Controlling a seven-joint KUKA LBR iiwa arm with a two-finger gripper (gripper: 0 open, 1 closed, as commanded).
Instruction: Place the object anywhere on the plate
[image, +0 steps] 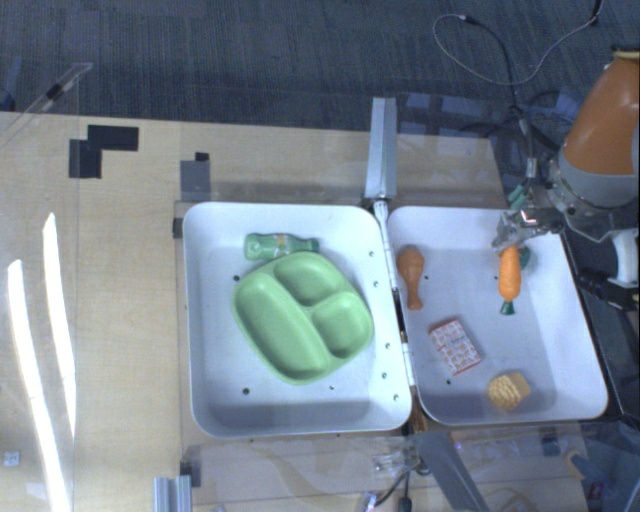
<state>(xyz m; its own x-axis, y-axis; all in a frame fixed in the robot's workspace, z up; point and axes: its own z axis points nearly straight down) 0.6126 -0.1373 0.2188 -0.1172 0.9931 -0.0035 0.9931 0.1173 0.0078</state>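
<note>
I am working the pick-up step: my claw (512, 232) is hanging at the top end of the carrot (510, 277) in the right bin (585, 350), touching or nearly so. I cannot tell how far it is open, or whether it is gripping the carrot. Next I am needing a sure hold, a lift, then a carry left to the green plate (302, 316) in the other bin.

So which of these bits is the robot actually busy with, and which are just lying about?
Likely part of the job:
- green divided plate, left bin
- carrot, by the gripper, the likeliest object to move

Just lying about:
- green bottle, beside the plate
- chicken drumstick
- pink waffle
- yellow corn piece
</note>
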